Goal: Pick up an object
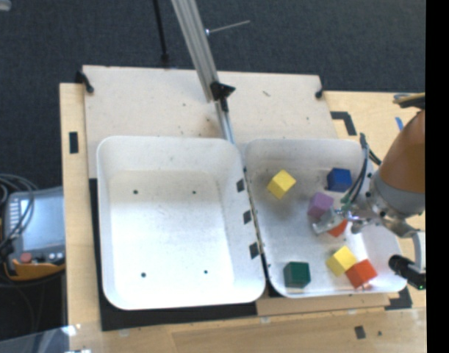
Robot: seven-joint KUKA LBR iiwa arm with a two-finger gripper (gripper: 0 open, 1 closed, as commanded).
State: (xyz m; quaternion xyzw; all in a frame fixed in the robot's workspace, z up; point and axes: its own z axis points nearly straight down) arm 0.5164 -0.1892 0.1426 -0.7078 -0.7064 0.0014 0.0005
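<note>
Pincer (334,223) low in right bin (283,149), over small red-orange block (337,229); finger state cannot be told.

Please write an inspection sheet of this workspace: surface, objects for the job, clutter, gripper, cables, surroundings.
Surface: wooden bench bearing a left bin and a right bin, both shallow and white, side by side.
Job's things: all in the right bin: yellow cube, blue cube, purple cube, green cube, second yellow cube, orange-red cube, red piece partly hidden at the gripper.
Clutter: dark specks on both bin floors.
Gripper: gripper low over the right bin, beside the purple cube; a grasp cannot be confirmed.
Cables: black cables at the left edge.
Surroundings: aluminium rail, grey device, dark floor.
</note>
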